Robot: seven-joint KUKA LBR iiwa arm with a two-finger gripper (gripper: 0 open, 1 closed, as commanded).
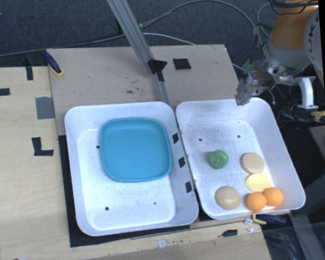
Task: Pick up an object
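While poised above the far right corner of the right bin [262, 110], hangs there at the end of the grey arm [289, 27]: the gripper [245, 95], dark and small against the white rim, well apart from everything lying in the bin. Cannot tell whether open or closed, nor whether anything is gripped; too dark and too small to make out. Lower in that same bin, toward the near right corner, six small things to pick from. Nearest the bin's middle, a green ball [218, 159], apart from the others. To its right, a beige oval lump [252, 163], and just below that, touching or nearly so, a pale yellow piece [258, 181]. Near the front rim, a tan round lump [228, 197], then two orange balls side by side, the left orange ball [256, 201] touching the right orange ball [273, 196]. In the left bin [75, 161], a blue plate [135, 149], lying flat in the far half. Beneath both bins, a pale wooden bench [19, 166] with black tape marks. Slanting down from the top edge to the gap between the bins, a grey metal bar [138, 39].
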